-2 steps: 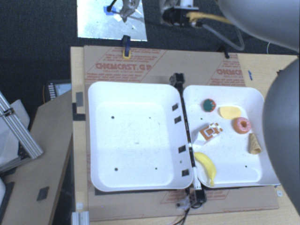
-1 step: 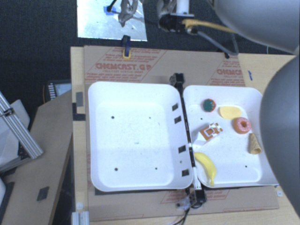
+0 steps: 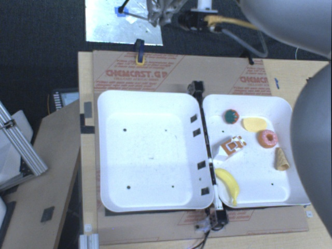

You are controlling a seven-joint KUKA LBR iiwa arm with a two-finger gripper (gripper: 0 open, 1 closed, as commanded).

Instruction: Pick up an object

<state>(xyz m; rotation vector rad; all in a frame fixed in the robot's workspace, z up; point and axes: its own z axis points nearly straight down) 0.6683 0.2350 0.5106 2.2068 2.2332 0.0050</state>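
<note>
The gripper (image 3: 160, 12) hangs above the far bench edge; its grip cannot be told. A banana (image 3: 229, 184), doughnut (image 3: 267, 138) and cone (image 3: 281, 159) lie in the right bin (image 3: 259, 191).

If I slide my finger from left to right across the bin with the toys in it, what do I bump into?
banana → little orange and white toy → yellow piece → pink donut → ice cream cone

In the right white bin (image 3: 282, 191) lie a yellow banana (image 3: 229, 184) by its near-left corner, an orange-white block (image 3: 233, 146), a pink doughnut (image 3: 267, 138), a tan cone (image 3: 281, 159), a yellow oval piece (image 3: 254, 124) and a green-red ball (image 3: 231, 116).
</note>
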